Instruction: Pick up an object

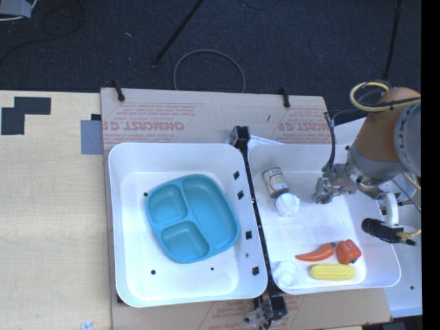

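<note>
arm (395, 136) cut off at right edge, pincer (328, 188) fingers too small (blurred)

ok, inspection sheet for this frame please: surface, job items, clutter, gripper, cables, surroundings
Surface: two white bins side by side, left bin and right bin, on a board with red print.
Job's things: in the right bin, a small can lying beside a white ball; near the front wall an orange pepper, a red pepper, a yellow corn cob and a white lump.
Clutter: blue divided plate in the left bin.
Grippers: gripper low over the right bin, holding nothing visible; finger state unclear.
Cables: black cable along the arm; loop on the floor.
Surroundings: dark carpet, wooden bench on the left.
</note>
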{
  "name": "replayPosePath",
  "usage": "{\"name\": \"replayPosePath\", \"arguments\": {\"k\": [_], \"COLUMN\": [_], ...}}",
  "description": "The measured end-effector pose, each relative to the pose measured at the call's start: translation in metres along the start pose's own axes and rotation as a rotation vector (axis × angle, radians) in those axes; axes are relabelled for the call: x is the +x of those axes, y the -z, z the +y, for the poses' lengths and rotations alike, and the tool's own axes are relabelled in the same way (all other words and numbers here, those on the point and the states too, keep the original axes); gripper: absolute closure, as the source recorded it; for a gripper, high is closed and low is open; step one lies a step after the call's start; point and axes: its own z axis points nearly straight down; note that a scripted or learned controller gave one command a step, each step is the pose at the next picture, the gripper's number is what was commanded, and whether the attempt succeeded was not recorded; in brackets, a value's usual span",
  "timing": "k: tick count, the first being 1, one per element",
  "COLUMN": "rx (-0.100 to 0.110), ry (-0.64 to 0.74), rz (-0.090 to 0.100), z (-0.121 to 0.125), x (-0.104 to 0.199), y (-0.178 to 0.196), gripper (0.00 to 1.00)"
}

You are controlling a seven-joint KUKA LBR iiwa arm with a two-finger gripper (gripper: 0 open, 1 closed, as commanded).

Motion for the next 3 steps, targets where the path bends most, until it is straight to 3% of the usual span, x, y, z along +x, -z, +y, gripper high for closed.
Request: {"name": "replayPosePath", "arguments": {"k": [2, 3], "rx": [-0.004, -0.008], "ry": [-0.004, 0.000], "rz": [-0.001, -0.002], "z": [-0.015, -0.016], "x": [0.002, 0.000], "y": [0.093, 0.157], "gripper": [1.00, 1.00]}}
